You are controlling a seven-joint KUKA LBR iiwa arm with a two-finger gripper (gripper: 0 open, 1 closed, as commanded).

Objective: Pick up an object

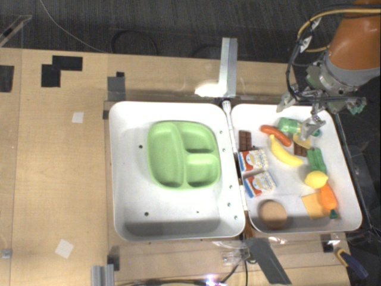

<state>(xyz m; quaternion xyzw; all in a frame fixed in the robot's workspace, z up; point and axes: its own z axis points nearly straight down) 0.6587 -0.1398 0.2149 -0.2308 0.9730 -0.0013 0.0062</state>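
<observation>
Two bins (119,159) on table; toys crowded in right one. Gripper (312,127) low at upper right, by green can (290,126), likely lining up; grip state unclear.

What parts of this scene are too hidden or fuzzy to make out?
- Gripper: its fingers are too small and blurred in the camera view to judge.
- Green object: partly covered by the gripper, so its shape is unclear.
- Two small cartons: their printing is too small to read.
</observation>
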